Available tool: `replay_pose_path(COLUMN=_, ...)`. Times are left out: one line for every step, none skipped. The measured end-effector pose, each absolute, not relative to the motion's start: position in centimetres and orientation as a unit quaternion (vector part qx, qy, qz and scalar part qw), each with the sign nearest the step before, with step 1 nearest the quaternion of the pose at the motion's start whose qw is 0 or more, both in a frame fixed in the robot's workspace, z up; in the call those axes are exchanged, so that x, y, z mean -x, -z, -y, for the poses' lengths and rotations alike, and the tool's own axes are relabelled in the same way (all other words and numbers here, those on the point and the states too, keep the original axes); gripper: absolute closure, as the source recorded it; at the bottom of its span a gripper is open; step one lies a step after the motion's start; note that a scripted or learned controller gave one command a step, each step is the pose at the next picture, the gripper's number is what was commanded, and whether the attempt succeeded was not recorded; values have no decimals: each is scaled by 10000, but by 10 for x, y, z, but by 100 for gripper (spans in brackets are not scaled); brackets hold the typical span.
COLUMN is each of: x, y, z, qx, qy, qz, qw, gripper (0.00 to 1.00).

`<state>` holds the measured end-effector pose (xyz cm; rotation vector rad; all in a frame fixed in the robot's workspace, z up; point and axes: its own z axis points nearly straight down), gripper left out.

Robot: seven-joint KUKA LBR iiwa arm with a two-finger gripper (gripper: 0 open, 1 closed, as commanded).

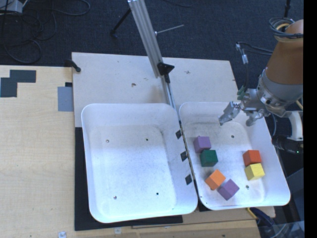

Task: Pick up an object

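Approach looks underway: gripper (238,115), fingers spread and holding nothing, hovers over right bin (277,195), needing descent onto purple cube (201,143).

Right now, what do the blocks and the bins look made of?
The blocks, like the orange block and green block, look like matte painted wood or foam: flat color, crisp edges, no glare. The right bin and left bin look like smooth molded white plastic with rounded rims.

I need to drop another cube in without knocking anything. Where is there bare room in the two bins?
The left bin has a bare floor. In the right bin, free floor lies by the far wall, under the pincer. It is crowded from the purple cube to the yellow cube.
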<state>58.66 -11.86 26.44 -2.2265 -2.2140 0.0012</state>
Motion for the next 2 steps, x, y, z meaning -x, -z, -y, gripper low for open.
replay_pose_path(x=-555, y=-112, z=97, qx=7073, qy=-33, qz=7068, qw=53, gripper=0)
replay_pose_path(x=-643, y=-216, z=117, qx=7066, qy=25, qz=7076, qw=-48, gripper=0)
